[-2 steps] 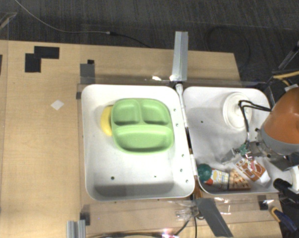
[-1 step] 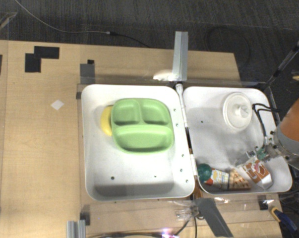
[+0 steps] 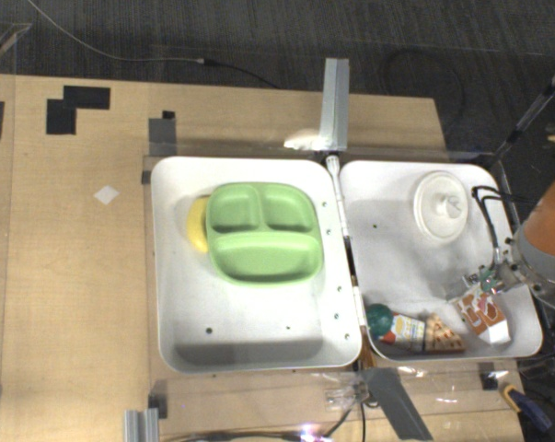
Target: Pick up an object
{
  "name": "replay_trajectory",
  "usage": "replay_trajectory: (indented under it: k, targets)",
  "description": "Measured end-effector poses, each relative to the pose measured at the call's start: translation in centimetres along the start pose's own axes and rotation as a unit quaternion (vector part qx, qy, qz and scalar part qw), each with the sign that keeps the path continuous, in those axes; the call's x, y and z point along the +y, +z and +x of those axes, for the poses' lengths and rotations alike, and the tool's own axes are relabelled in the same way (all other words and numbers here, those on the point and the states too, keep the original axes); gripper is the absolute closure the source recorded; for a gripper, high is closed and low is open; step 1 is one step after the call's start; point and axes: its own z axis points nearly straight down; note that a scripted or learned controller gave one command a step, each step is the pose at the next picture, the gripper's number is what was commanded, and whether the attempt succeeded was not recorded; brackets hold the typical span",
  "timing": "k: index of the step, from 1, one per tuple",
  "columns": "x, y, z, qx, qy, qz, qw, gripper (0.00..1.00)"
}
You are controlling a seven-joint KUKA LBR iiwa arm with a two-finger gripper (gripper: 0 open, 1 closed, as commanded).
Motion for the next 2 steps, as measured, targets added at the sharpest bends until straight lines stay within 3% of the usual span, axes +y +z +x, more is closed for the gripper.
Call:
replay_trajectory:
  k: [1,2]
  targets:
    - [0.2,-1.1,0.0,-0.001,-0.001,-0.002,1.0000,1.00]
    - [3.9,-13.3,5.8,0.004,0.037,0.005,0.9993,1.00]
